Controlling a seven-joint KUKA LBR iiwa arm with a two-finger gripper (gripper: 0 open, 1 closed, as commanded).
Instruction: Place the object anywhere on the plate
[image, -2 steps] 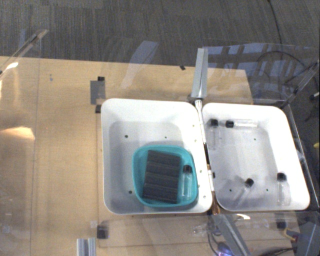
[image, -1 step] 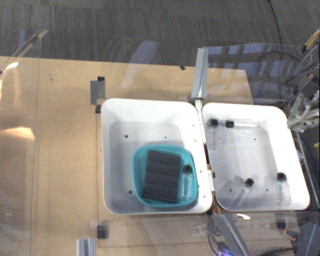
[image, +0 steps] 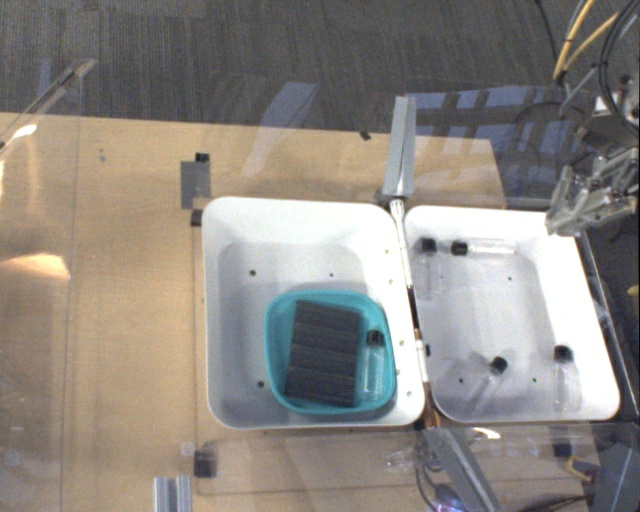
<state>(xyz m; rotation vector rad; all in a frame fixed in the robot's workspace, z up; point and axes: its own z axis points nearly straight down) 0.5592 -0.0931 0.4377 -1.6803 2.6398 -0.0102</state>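
Item: dark ridged block (image: 324, 352), which I log lying flat inside teal plate (image: 377, 390) in left bin (image: 230, 235), apparently delivered; gripper (image: 590, 200) parked beyond right bin (image: 590, 300), jaws' state untellable

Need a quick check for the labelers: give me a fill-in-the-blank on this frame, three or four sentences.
1. The teal plate sits in the ____ bin.
2. The dark ridged block lies on the ____.
3. The right bin is ____ in color.
4. The gripper is above the right bin's far ____ corner.

Missing words: left; plate; white; right
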